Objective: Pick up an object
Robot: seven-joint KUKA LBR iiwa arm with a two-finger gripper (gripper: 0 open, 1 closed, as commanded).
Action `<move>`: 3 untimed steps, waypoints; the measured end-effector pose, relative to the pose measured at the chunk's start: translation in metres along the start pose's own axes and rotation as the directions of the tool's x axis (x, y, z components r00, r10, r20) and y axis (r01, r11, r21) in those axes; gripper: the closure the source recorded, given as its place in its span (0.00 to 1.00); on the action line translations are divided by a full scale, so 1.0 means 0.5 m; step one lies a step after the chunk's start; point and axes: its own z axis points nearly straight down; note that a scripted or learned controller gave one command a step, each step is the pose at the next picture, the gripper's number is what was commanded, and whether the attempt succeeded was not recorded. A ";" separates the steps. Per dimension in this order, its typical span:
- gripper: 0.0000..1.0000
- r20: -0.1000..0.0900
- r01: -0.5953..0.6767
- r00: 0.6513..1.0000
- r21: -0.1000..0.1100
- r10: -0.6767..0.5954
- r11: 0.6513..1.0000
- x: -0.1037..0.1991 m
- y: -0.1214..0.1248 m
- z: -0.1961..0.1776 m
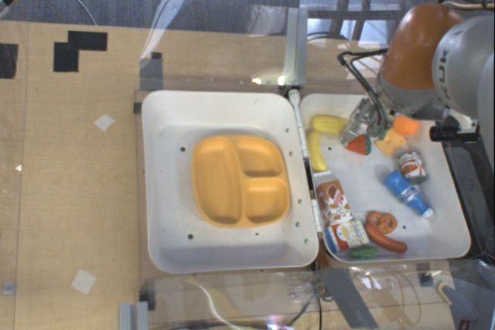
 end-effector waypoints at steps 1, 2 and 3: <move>1.00 0.002 -0.013 1.000 -0.015 0.013 1.000 0.028 0.090 -0.230; 1.00 0.001 -0.059 0.998 -0.015 0.059 0.998 0.128 0.100 -0.449; 0.00 -0.010 -0.060 0.998 -0.007 0.060 0.998 0.130 0.097 -0.435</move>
